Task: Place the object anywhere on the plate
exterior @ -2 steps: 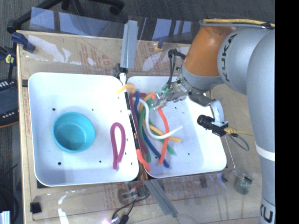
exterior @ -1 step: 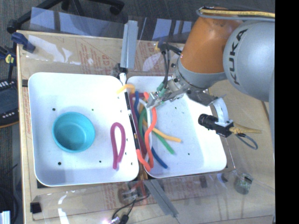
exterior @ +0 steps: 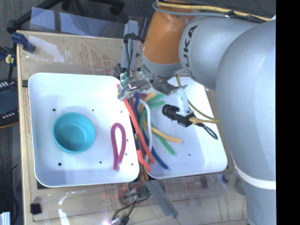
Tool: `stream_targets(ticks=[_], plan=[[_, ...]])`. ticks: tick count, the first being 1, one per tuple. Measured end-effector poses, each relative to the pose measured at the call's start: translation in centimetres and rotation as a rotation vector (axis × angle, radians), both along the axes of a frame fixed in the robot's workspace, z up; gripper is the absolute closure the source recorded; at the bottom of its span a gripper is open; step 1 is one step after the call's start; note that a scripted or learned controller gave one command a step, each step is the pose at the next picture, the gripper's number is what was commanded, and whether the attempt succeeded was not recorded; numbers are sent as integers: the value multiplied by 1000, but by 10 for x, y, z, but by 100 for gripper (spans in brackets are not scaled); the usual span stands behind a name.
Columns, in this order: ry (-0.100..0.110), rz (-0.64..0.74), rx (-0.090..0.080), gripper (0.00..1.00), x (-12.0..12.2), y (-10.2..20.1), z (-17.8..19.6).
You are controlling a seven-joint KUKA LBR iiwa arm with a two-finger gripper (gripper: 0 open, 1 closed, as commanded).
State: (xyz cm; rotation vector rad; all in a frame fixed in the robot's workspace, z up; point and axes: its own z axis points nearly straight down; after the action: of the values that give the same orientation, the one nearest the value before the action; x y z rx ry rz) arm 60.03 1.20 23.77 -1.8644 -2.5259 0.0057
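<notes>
A: Where do we stand with the hand (exterior: 125, 89)? We see it low over the seam between the two bins, at the top end of the pile of cords.

B: Agreed. It hangs under the orange band of the arm (exterior: 206, 55), right at the inner wall of the left bin (exterior: 42, 86). Whether it is wide, narrow or gripping something, we cannot tell; the wrist and cables hide that part.

A: And the thing to move? We take it to be one of the cords. The pink cord (exterior: 118, 145) lies alone in the left bin, folded into a long loop.

B: Yes, its long axis runs nearly straight toward the near edge of the counter (exterior: 70, 50). From the hand it lies toward us and slightly left, near but apart.

A: The rest, the red cord (exterior: 136, 125), blue cord (exterior: 157, 159), green cord (exterior: 164, 145) and yellow cord (exterior: 166, 136), fan out from under the hand across the seam and into the right bin (exterior: 206, 165).

B: The blue dish (exterior: 73, 132) we read as the plate. It sits in the left bin, just left of the pink loop, not touching it.

A: So the move turns on this, in our judgement: the dish lies well left and nearer us than the hand, with the pink loop between them.
</notes>
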Motion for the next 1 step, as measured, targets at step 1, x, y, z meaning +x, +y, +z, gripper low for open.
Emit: stream_targets(ticks=[1], plan=[[1, 78, 1, 100, -17, 68, -13]])
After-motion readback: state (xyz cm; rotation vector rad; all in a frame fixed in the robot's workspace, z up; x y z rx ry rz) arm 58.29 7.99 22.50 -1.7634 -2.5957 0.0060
